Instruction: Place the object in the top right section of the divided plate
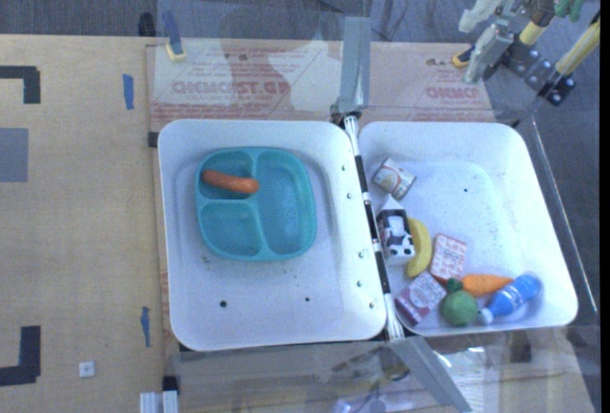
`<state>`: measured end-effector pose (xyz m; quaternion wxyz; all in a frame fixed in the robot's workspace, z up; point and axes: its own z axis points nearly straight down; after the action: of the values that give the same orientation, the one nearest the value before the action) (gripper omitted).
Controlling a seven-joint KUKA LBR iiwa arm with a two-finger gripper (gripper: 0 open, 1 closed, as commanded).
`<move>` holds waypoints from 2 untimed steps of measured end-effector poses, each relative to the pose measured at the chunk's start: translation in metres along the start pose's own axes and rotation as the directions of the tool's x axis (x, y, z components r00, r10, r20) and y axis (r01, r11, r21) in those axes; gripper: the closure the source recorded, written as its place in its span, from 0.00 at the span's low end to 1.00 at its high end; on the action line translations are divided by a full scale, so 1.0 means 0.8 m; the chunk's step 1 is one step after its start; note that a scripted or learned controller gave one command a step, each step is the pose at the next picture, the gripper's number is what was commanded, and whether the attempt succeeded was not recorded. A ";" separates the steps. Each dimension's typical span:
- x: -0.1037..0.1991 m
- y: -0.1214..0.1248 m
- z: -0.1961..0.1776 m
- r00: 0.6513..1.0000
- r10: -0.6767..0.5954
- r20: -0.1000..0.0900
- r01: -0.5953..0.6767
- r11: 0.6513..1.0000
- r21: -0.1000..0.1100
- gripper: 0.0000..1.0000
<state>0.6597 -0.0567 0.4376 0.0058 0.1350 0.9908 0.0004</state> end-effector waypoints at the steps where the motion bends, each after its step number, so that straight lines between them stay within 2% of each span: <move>1: -0.002 -0.012 0.000 1.000 -0.030 0.000 0.030 1.000 0.001 0.00; 2: 0.032 -0.013 0.098 0.992 -0.124 -0.005 0.124 0.992 0.000 0.00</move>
<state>0.6331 -0.0598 0.3588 0.0035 0.0735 0.9973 0.0003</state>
